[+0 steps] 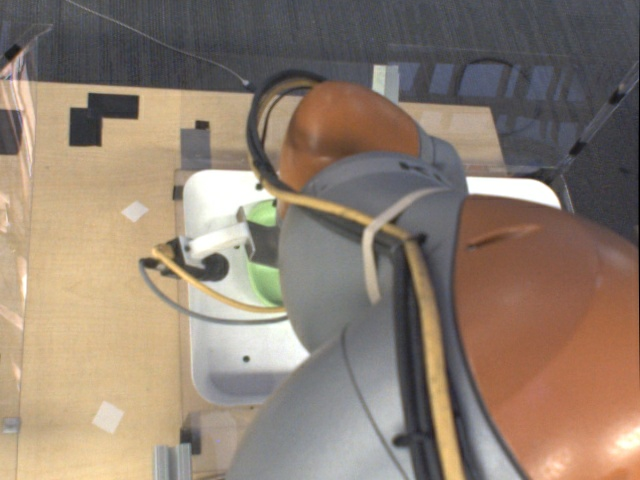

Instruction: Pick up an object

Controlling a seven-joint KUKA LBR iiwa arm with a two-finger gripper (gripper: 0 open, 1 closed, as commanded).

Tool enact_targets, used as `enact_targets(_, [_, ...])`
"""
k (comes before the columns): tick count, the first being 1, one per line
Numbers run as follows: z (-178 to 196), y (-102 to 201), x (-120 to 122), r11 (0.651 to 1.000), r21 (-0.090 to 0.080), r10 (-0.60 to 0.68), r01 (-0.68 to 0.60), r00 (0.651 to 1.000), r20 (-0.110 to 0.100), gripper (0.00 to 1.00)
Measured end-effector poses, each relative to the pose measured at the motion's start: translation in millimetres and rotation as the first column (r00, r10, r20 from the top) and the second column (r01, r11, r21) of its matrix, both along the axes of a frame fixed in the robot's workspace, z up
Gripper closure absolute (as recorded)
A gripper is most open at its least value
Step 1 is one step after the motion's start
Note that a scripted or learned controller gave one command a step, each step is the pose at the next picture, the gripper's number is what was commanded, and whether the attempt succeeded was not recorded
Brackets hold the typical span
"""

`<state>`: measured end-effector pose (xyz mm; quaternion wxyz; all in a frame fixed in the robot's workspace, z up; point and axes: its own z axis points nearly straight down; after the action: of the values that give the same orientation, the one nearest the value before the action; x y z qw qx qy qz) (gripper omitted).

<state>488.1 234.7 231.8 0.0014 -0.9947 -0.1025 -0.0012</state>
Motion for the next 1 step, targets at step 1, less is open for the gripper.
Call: enact_targets(1, [-24.4,-0.3,-1.6,1.0,-0.004,-0.002,0.002,1.0,-0.003,1.0])
